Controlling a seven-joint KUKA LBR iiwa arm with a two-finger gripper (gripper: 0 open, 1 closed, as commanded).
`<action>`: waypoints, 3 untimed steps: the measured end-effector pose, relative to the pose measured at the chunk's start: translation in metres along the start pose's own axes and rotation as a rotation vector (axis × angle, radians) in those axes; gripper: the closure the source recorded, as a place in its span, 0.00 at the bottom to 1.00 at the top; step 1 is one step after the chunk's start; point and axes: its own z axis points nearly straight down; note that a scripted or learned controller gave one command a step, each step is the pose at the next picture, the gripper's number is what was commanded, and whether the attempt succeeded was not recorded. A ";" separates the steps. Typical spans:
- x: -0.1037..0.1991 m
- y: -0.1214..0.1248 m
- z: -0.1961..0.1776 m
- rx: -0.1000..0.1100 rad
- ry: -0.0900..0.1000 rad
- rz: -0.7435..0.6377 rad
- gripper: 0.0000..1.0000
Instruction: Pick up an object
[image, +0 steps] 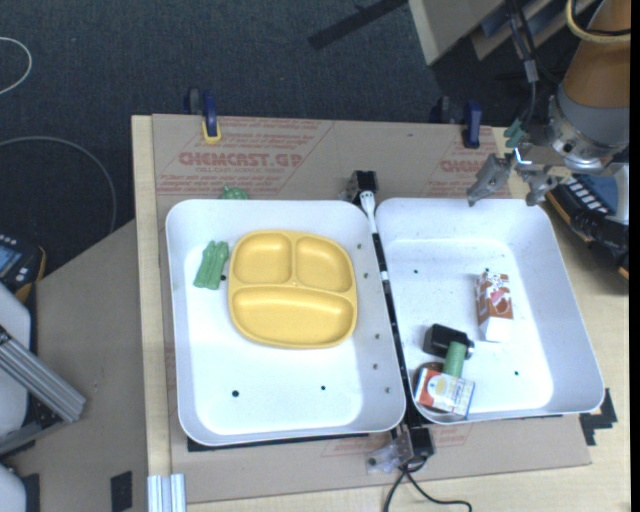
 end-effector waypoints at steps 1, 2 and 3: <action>-0.029 -0.075 0.148 0.018 0.004 0.006 0.00; -0.075 -0.070 0.173 -0.001 0.004 0.005 0.00; -0.073 -0.068 0.160 -0.008 -0.001 0.001 1.00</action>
